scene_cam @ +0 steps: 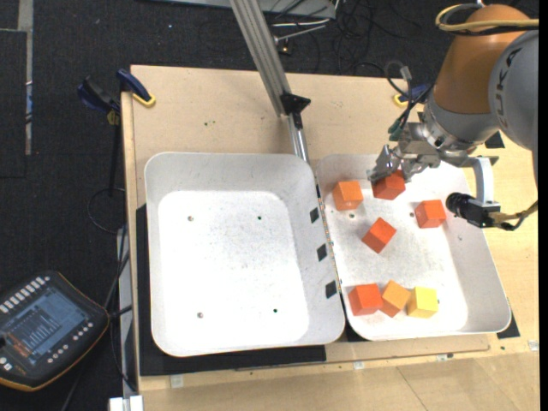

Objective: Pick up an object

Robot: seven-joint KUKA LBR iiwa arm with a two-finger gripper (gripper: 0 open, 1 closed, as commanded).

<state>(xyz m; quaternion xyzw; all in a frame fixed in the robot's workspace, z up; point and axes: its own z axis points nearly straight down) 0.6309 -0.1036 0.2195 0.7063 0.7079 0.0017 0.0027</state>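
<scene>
My gripper (389, 173) hangs over the back of the right bin (479, 264), reaching in from the right. A red block (390, 187) sits between its two dark fingertips, and the fingers are shut on its upper part. Whether the block is touching the bin floor I cannot tell. Other blocks lie in the same bin: an orange one (347, 195) just left of the gripper, a red-orange one (378, 234) below it, and an orange one (430, 213) to the right.
Along the front of the right bin lie a red-orange block (366, 299), an orange block (396, 297) and a yellow block (424, 301). The left bin (163, 187) stands alongside. A metal pole (265, 58) slants over the bench's back edge.
</scene>
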